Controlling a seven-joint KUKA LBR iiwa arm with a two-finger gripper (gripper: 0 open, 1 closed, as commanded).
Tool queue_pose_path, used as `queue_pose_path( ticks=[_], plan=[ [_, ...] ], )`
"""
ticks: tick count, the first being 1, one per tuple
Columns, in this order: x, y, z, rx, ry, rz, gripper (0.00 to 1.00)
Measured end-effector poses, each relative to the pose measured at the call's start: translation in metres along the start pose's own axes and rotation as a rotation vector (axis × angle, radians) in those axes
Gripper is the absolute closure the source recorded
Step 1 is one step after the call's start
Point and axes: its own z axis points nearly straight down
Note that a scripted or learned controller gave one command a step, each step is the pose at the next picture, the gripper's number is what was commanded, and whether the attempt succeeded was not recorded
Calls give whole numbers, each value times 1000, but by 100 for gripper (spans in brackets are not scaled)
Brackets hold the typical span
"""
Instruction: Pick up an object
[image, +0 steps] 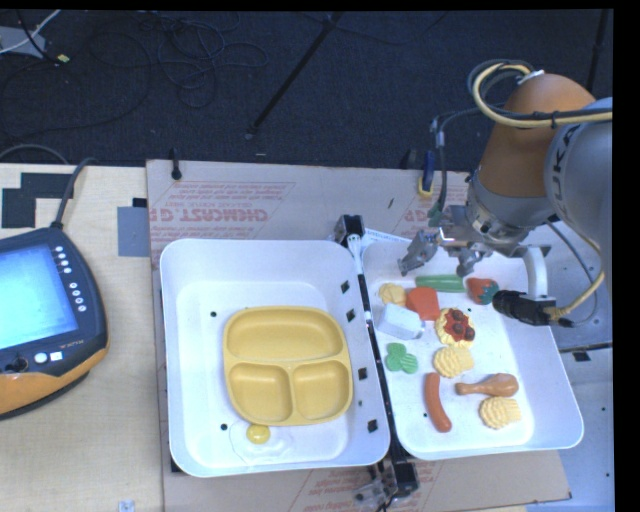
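Desk (110, 200): cardboard sheet under two white bins, dark floor with cables behind. Left bin (190, 290): yellow divided tray (288, 362). Right bin (545, 400): toy foods, among them a green stick (440, 284), red block (423, 302), pizza slice (457, 325), sausage (437, 402), drumstick (488, 385). My arm (535, 140) reaches in from the right, wrist bent downward over the right bin's far edge. My claw (441, 258) hangs spread wide, fingers apart, holding nothing, just above the green stick.

Bright, even overhead light, soft shadows, slightly soft focus, dark background.
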Motion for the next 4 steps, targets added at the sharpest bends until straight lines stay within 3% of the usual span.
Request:
queue_pose_path(
  ticks=[1, 2, 3, 4],
  plan=[
    [-38, -25, 92, -11, -2, 1, 0],
    [-88, 10, 116, -1, 3, -1, 0],
    [-83, 7, 117, 0, 2, 1, 0],
    [-54, 7, 117, 0, 0, 1, 0]
  ],
)
